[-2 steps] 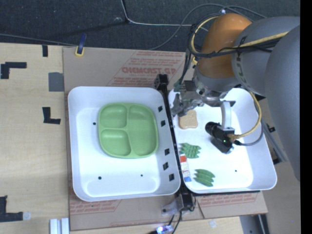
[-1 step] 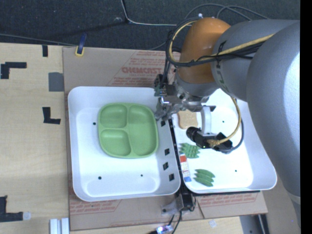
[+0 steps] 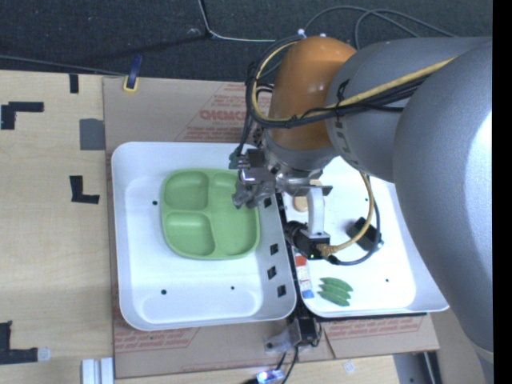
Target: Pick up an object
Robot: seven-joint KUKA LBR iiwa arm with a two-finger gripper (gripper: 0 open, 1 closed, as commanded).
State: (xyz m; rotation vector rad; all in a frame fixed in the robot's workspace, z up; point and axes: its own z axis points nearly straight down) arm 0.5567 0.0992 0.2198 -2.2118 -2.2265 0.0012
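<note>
A light green divided plate (image 3: pixel 210 214) lies in the left white bin (image 3: pixel 144 294). A green pea pod (image 3: pixel 334 290) rests near the front of the right bin (image 3: pixel 400 290). A small tan object (image 3: pixel 300 202) sits in the right bin, partly hidden under the arm. My gripper (image 3: pixel 254 184) hangs over the plate's right rim, close to the divider between the two bins. The big grey arm with its orange band (image 3: pixel 308 78) covers much of the right bin.
A small striped item (image 3: pixel 302 277) lies along the right bin's left wall. Cables (image 3: pixel 360 242) loop from the wrist above the right bin. Cardboard (image 3: pixel 184 110) lies beneath both bins on the wooden bench.
</note>
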